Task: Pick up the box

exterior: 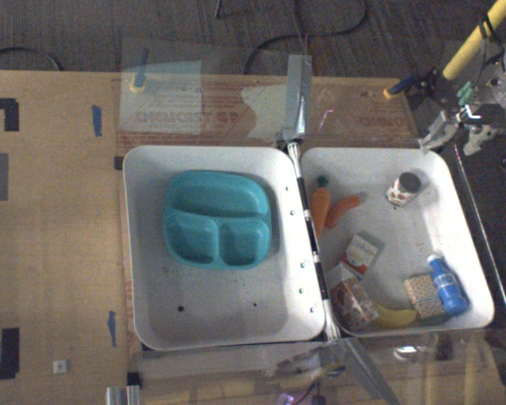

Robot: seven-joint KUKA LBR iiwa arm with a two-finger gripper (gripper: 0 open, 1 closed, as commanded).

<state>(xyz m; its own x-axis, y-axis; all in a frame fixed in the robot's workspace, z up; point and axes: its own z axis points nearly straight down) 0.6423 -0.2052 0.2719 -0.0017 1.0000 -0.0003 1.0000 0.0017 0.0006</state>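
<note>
A: Status on the bins?

B: Two white bins side by side on the bench (51, 251). Left bin (143, 310) holds one thing: a teal divided plate (218, 218), three compartments, sitting in the upper middle of the bin. Nothing in the compartments.

A: Right bin?

B: Right bin (476, 251) is cluttered. Two carrots (331, 211) at its upper left, close to the divider, lying at an angle to each other. A small can (405, 187) near the top, upright as far as I can tell. The box (362, 253), small, white with a red patch, lies roughly mid-bin, a bit left of centre, tilted, clear of its neighbours. Below it, at the bottom-left corner, a reddish packet (352, 302). Next to that a banana (396, 316) along the front wall. Right of the banana a checkered block (423, 295), touching a blue bottle (448, 283) that lies on its side near the right wall.

A: Gripper?

B: The gripper (445, 130) is at the top right, over the far right corner of the right bin, just outside the rim. Well apart from the box. Nothing visible between its fingers; too small and cluttered there, so whether they are spread or closed, can't tell.
</note>
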